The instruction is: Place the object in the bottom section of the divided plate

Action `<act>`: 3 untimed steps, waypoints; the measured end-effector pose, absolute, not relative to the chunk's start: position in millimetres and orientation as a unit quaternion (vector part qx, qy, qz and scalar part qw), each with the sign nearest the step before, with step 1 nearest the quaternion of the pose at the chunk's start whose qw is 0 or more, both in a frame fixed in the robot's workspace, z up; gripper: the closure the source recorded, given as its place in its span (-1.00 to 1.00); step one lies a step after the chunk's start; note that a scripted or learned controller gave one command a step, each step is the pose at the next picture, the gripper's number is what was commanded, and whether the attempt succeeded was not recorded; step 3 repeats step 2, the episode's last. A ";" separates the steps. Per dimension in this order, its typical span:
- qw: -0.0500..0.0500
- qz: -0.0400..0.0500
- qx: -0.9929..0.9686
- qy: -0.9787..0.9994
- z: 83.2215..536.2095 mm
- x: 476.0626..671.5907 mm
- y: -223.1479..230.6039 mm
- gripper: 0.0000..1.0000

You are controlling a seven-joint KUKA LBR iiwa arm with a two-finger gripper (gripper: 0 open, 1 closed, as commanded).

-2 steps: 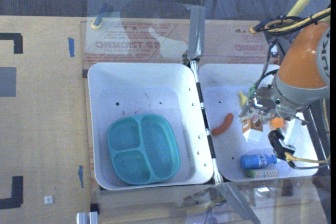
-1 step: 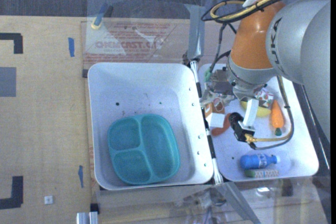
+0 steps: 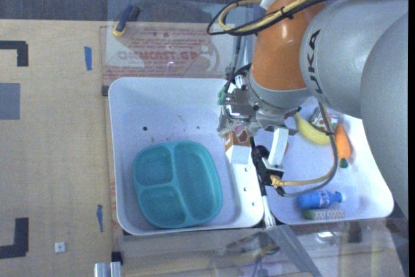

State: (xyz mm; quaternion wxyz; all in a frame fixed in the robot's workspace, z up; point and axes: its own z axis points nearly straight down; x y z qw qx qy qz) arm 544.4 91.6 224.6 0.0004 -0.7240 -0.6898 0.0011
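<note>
hanging over the seam between the two white bins, the gripper [image 3: 241, 133] sits under the orange band of the arm [image 3: 279, 48], and its wrist hides it so much that i cannot tell whether it is wide, narrow or holding anything. the teal divided plate [image 3: 176, 183] lies in the left bin [image 3: 130, 100], low and to the left of the gripper, near but not under it. its sections are bare; which one counts as the bottom section i judge to be the one nearest the lower edge of the view. the loose things lie on the other side, in the right bin [image 3: 373, 194]: a banana [image 3: 311, 131] and a carrot [image 3: 343, 143] just right of the wrist, and a blue bottle [image 3: 319, 198] lower down, lying on its side with its long axis running left to right. a yellow cable [image 3: 305, 182] loops between wrist and bottle. the shared bin walls stand between those things and the plate, so any carry must clear them.
</note>
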 end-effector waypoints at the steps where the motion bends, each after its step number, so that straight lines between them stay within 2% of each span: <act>1: 0.002 0.002 -0.669 -0.743 200.8 479.5 135.0 1.00; 2: 0.001 0.002 -0.670 -0.742 201.0 480.0 133.9 -1.00; 3: 0.001 0.002 -0.670 -0.742 201.0 480.0 133.9 -1.00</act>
